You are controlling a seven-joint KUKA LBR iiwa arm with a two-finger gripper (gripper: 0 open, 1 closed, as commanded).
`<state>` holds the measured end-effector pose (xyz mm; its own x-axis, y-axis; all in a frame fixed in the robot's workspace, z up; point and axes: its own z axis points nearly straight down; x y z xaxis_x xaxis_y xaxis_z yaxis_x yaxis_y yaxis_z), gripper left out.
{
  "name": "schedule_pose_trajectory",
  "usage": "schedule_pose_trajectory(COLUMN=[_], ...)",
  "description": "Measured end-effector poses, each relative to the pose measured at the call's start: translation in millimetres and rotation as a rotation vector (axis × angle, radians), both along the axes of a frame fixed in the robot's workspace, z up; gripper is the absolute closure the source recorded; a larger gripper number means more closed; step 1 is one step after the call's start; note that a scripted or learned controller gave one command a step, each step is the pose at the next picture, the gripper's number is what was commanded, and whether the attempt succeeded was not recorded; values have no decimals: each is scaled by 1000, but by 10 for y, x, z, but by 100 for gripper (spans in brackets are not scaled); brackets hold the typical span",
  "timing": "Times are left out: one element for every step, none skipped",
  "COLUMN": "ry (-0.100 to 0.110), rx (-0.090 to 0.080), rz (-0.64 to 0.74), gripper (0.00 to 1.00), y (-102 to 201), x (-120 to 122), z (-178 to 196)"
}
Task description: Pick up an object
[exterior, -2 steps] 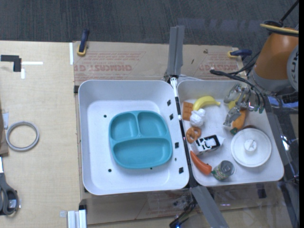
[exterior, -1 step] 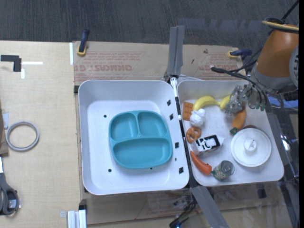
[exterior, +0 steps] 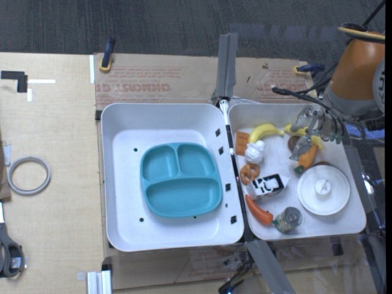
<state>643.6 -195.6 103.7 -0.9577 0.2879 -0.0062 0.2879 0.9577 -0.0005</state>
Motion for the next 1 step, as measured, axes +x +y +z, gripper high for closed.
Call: schedule_pose_trajectory(ry=[2], rx=[2], rz=[-120], gripper=[0], y=[275], x=[-532], z=[-110])
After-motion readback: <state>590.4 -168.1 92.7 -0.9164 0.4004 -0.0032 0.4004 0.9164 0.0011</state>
